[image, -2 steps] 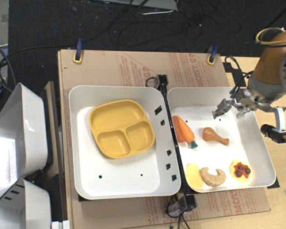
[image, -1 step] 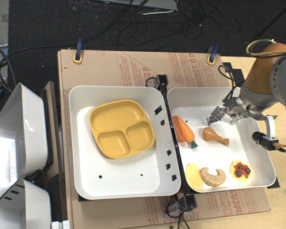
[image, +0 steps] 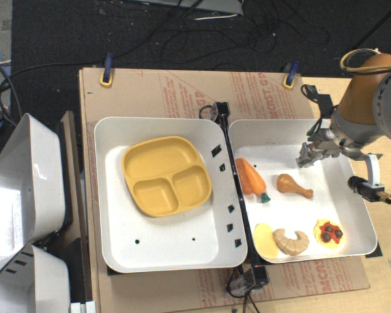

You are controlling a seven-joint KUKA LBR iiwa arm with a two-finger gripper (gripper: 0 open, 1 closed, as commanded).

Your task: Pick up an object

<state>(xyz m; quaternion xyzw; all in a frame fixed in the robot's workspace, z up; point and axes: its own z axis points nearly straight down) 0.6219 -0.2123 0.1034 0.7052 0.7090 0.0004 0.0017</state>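
Gripper (image: 307,156) state unclear, over right bin (image: 358,201); red print on cardboard (image: 176,93), illegible.

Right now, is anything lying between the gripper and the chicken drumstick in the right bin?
No. In the camera view, only bare white bin floor lies between the gripper and the drumstick. The carrot sits off to the side.

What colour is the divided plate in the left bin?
Yellow: the divided plate shows plainly in the camera view.

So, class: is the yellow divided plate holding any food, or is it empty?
Empty. The yellow divided plate in the left bin shows three bare compartments.
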